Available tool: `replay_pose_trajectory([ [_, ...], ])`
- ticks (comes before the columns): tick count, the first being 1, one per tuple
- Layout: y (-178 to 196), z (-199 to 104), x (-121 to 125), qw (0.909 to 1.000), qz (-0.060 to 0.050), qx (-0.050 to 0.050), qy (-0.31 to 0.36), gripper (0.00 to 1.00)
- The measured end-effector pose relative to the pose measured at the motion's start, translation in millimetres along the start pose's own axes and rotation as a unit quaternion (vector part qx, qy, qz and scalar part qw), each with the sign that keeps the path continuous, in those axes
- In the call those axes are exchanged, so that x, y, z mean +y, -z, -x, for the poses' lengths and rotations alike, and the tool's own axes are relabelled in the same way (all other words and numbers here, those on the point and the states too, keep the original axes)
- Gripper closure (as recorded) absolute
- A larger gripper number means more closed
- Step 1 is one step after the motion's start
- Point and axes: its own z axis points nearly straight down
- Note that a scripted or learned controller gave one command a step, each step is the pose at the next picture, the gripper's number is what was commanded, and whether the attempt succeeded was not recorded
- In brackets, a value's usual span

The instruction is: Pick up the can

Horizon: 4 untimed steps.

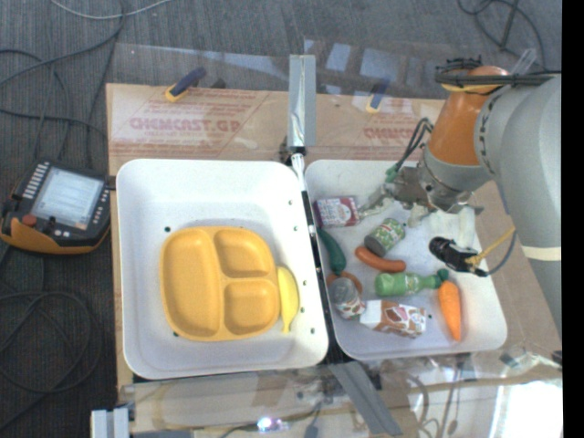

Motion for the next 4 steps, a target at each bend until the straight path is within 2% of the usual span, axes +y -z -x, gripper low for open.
replay_pose_trajectory([
  [1, 8, -1, 0, 1.0, -0.001, 0.001, 0.0, 1.0],
  [2, 8, -1, 0, 1.0, -0.001, 0.001, 0.0, 0.0],
  [3, -9, -3, -22, 0.9971, 0.003, 0.002, -0.076, 0.0],
  [4, 1, -2, -22, 0.9971, 0.002, 0.001, -0.076, 1.0],
])
